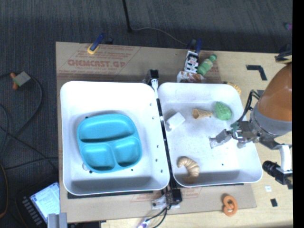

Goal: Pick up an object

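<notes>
My gripper (229,137) hangs over the right part of the right bin (247,175), low above the white floor, open with nothing between its fingers. A green ice cream toy (222,111) with a tan cone lies just up and left of it. Near the bin's left wall sits a small white block (175,120). A tan croissant-shaped toy (188,167) rests by the front edge. The grey arm with its orange band (280,96) comes in from the right.
The left bin (71,99) holds a blue divided tray (110,141). Behind the bins stand a green bottle (207,65) and a small carton (191,63). An orange ring (230,204) lies on the bench in front, and a blue clamp (96,43) at the back left.
</notes>
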Available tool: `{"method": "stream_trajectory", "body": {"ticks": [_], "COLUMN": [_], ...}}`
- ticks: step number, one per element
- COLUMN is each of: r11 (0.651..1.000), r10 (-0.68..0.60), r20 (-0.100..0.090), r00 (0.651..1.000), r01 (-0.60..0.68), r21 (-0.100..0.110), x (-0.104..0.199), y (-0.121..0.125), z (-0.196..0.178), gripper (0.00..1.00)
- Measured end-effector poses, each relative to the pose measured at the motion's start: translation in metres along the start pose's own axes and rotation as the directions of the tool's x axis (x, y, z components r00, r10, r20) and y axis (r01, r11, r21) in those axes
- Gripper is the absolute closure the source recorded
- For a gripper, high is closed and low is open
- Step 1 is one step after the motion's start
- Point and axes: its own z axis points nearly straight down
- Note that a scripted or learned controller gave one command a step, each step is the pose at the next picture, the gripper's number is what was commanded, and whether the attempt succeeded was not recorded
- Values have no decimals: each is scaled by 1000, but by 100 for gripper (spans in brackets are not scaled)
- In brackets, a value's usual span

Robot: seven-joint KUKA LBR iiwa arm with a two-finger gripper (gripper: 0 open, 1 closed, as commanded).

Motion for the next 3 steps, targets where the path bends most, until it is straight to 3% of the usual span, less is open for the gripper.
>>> {"method": "stream_trajectory", "body": {"ticks": [1,2,3], "r11": [1000,1000,1000], "r10": [0,1,-3], "r20": [3,7,1], "r00": [1000,1000,1000], "r01": [0,-1,3], "r21": [-9,-12,-5], "x": [-6,-7,-16], "y": [36,36,158], "z": [92,82,62], "gripper": [0,100,100]}}
